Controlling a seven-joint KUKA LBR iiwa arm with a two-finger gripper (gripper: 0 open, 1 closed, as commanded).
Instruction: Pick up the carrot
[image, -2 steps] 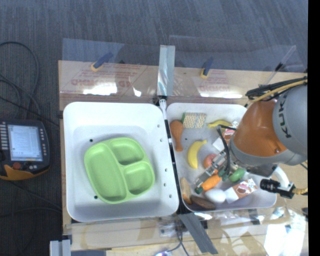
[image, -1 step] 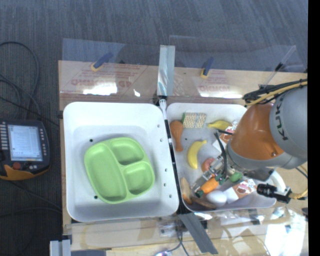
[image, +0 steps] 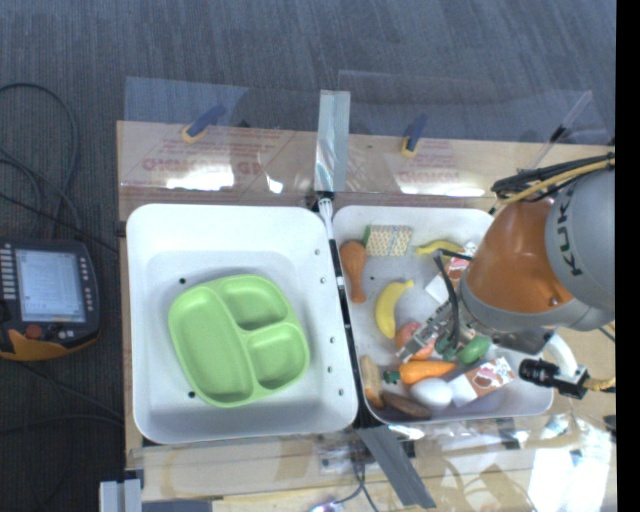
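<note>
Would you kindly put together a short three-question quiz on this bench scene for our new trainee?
1. True or false: the green divided plate lies in the same bin as the carrot.
2. Multiple choice: the banana lies (a) on the green plate, (b) in the right bin, (c) on the floor beside the handheld controller.
3. Fill in: the arm hangs over the ____ bin.

Key:
1. False. The plate sits in the left bin; the carrot lies in the right bin, near its front edge.
2. b.
3. Right.
</note>
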